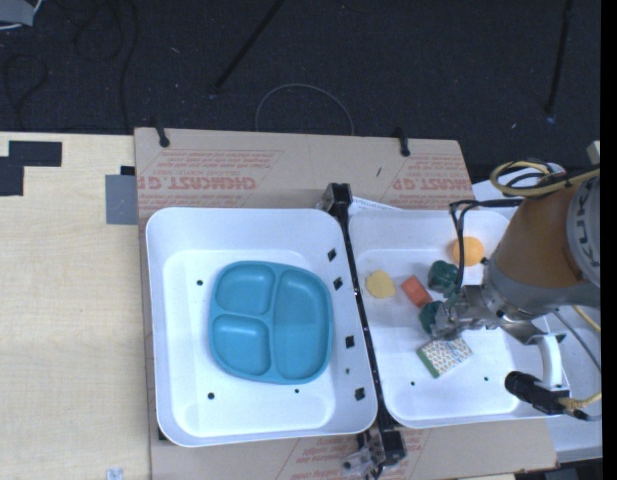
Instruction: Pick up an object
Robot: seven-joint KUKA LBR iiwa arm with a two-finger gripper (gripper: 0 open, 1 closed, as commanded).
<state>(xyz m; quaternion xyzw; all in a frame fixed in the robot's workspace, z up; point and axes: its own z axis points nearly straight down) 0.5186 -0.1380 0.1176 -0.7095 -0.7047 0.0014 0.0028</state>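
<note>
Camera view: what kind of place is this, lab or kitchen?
Most likely a robotics lab bench. Two white bins, left bin and right bin, sit on taped cardboard; loose cables trail over the dark floor; the arm's tool works among small items beside a blue divided plate.

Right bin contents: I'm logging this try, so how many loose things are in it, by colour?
Yellow: 1, a round piece
Orange: 1, a ball
Red-orange: 1, a block
Teal: 2
Patterned: 1, a flat packet
Total: 6
</note>
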